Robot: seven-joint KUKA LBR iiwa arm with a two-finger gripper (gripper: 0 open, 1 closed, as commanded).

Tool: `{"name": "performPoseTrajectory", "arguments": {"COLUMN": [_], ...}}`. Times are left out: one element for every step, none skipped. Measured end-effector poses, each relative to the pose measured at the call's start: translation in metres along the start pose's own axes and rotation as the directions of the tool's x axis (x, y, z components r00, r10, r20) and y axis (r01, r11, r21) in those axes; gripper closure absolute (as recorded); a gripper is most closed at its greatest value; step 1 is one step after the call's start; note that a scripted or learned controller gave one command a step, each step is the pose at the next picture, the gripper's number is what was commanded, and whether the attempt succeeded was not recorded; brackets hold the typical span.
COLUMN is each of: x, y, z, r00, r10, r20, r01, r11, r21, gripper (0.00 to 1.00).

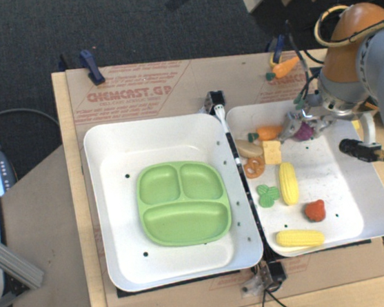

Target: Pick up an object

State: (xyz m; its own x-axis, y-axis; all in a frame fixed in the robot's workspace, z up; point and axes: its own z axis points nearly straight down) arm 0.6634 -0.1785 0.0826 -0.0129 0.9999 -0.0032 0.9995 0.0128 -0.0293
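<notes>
Progress on the task is being judged as early: no object is being seen lifted out of the right bin [374,221] yet. A small purple object [304,131] is lying at the far end of this bin, and the hand [304,119] is being held directly over it, touching it or almost touching it; which of the two cannot be told. Whether the hand is open or closed on the purple piece cannot be told either, because this part is small and partly covered by the wrist.

The other candidates are all resting on the bin floor: an orange piece [269,133] and a yellow block [272,152] just beside the hand, a yellow corn cob [289,183] and a green piece [267,195] in the middle, a red piece [315,210] and a second corn cob [300,239] at the near end.

The left bin [120,248] is carrying a green divided plate [183,203], well apart from the hand. Both bins are being carried by the brown surface [135,87].

What is left, as it is being judged: a firm grip and then the lift.
</notes>
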Motion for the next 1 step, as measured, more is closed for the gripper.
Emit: {"name": "performPoseTrajectory", "arguments": {"x": [-0.002], "y": [-0.0002], "z": [-0.0111], "r00": [1.0], "r10": [0.012], "r20": [-0.002], "r01": [-0.012], "r11": [1.0], "r21": [-0.015], "gripper": [1.0]}}
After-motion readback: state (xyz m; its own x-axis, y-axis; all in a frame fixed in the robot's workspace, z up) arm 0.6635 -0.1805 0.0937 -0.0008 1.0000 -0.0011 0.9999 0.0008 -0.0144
